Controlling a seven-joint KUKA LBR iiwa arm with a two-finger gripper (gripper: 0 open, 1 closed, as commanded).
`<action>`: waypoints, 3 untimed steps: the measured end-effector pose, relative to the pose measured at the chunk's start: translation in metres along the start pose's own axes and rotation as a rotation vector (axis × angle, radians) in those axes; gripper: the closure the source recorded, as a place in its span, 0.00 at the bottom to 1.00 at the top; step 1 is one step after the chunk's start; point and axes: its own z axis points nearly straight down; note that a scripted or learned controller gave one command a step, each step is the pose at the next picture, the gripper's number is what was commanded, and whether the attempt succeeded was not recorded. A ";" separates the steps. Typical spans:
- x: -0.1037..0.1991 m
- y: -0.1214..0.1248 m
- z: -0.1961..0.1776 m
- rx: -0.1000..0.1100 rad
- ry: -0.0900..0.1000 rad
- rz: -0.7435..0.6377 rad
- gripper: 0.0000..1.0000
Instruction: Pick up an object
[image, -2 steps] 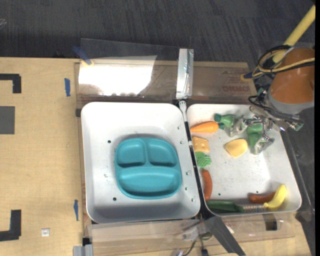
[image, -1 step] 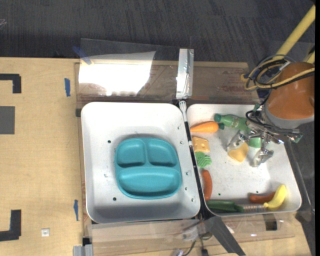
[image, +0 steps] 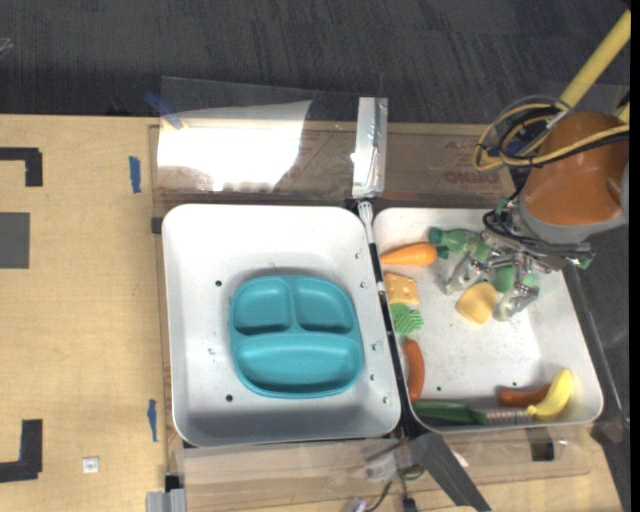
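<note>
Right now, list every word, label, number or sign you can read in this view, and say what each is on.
None can be read.
Reddish print on the clear panel behind the right bin: too blurred to read.
No print shows on the teal tray or the toy food.

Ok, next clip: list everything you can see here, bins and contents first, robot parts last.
left bin: 1, white, left half of bench
divided plate: 1, teal, three compartments, middle of left bin
right bin: 1, white, beside the left bin
carrot: 1, orange, right bin's upper left
green item: 1, right of the carrot, partly under the tool
yellow-orange piece: 1, along right bin's left wall
leafy piece: 1, green, just below it
sausage-like item: 1, red-orange, left wall, lower
yellow chunk: 1, right at the tool's fingers; held or not is unclear
long green vegetable: 1, near edge
banana: 1, yellow, lower right corner
red item: 1, beside the banana
arm: 1, orange band, from right
tool: 1, metal, over right bin
</note>
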 end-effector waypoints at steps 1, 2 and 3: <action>-0.022 0.047 -0.001 -0.003 -0.001 -0.042 0.00; 0.019 -0.003 0.000 0.000 0.000 -0.409 0.00; 0.014 -0.005 -0.014 0.008 -0.009 -0.406 1.00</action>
